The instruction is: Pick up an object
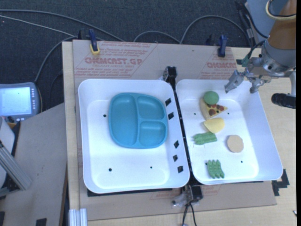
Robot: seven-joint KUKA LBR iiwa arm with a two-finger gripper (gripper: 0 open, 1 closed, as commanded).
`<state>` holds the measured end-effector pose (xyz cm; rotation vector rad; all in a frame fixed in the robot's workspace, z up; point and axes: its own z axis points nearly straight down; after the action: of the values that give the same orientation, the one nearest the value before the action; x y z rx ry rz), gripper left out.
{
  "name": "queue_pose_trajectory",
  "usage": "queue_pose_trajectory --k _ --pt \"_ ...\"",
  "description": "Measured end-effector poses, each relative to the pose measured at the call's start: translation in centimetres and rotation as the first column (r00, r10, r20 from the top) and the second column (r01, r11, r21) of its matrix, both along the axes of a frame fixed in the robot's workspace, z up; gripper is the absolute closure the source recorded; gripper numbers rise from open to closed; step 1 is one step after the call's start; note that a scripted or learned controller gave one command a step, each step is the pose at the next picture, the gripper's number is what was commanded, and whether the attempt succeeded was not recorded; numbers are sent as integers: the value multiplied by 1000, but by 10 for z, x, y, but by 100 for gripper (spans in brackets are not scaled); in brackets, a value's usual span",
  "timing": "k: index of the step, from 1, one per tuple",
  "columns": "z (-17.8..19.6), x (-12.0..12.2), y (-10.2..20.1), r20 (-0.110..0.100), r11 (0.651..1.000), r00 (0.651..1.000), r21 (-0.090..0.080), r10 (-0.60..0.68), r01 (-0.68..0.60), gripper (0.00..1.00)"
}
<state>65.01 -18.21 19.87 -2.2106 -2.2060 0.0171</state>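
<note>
My gripper (244,84) hangs above the far edge of the right bin (263,126), its two fingers spread open with nothing between them. Below and left of it lie a green ball (211,97) and a pizza slice (213,109), touching each other. Nearer the front lie a yellow wedge (214,125), a green leafy piece (204,138), a tan round cookie (235,143) and a green ridged piece (215,168).
The left bin (94,168) holds a blue divided plate (138,120). Black clips run along the seam between the bins. Two blue clamps (93,44) hold the board at the back. A small screen (18,99) sits at the far left.
</note>
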Motion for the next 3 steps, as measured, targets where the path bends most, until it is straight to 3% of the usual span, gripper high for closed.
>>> queue_pose_trajectory --k 1,3 --pt "8 3 1 13 1000 1000 -3 3 -3 0" --pt "-114 -4 10 17 1000 1000 -2 1 -1 0"
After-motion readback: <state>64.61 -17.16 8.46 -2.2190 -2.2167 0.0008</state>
